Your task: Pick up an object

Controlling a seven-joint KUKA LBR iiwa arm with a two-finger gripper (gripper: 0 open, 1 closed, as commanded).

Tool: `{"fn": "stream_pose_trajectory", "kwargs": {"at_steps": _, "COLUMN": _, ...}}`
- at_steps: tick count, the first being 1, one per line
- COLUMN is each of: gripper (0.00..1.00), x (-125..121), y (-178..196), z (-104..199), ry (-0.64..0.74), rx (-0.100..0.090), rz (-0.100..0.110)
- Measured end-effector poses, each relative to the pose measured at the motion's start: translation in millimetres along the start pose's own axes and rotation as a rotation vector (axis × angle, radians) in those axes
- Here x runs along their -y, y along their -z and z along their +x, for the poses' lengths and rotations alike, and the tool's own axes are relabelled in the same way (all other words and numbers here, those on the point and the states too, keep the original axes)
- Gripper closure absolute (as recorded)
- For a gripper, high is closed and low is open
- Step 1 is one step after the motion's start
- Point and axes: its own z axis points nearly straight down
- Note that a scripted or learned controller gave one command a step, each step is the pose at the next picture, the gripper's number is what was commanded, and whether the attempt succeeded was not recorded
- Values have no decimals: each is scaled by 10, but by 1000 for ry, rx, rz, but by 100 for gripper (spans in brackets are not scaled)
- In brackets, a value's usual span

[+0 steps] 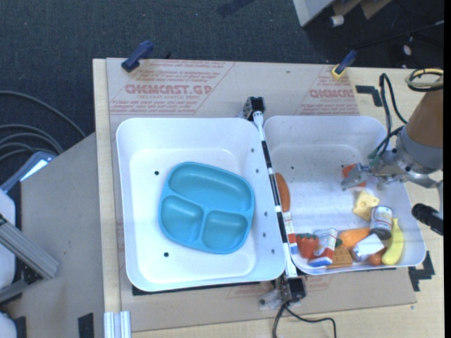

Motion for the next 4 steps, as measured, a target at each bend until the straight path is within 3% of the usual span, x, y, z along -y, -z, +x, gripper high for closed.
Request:
{"fn": "stream_pose_trajectory", "kwargs": {"at_steps": 1, "gripper": 100, "x": -2, "y": 101, "z": -8, "ry": 0, "rx": 3, "rz": -1}}
{"fn": "stream_pose_trajectory", "kwargs": {"at_steps": 2, "gripper": 0, "x": -2, "y": 100, "z": -5, "ry": 0, "rx": 2, "rz": -1}}
{"fn": "stream_pose_trajectory", "kwargs": {"at_steps": 3, "gripper": 0, "x": -644, "y": -142, "z": 17, "ry": 2, "rx": -2, "rz": -4}}
{"fn": "stream_pose_trajectory", "kwargs": {"at_steps": 4, "gripper": 100, "x": -645, "y": -32, "z": -9, "ry": 2, "rx": 6, "rz": -6}}
